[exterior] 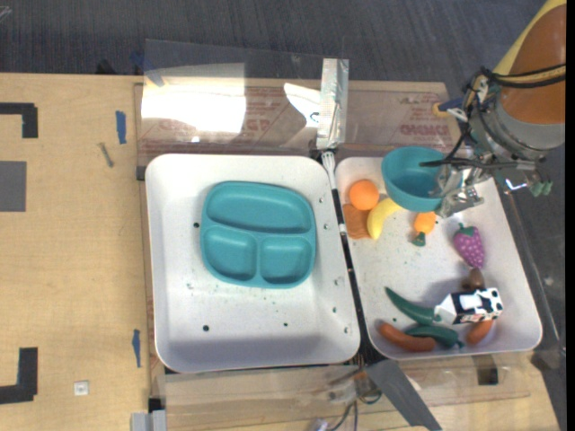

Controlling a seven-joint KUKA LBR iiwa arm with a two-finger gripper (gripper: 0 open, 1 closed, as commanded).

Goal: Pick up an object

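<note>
Camera view: end effector (456, 189) at teal bowl (411, 177) rim, can't tell its state; orange (363, 194), banana (381, 217), grapes (469, 244) lie beside bowl w/ nothing lifted, so pick not yet done.

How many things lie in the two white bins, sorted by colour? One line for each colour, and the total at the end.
Teal: 2, the divided tray and the bowl
Orange: 4, the round fruit, the small carrot-like piece, the flat piece beside the banana, the long piece at the near wall
Yellow: 1, the banana
Purple: 1, the grapes
Green: 1, the long pod
Black and white: 1, the toy
Total: 10
</note>
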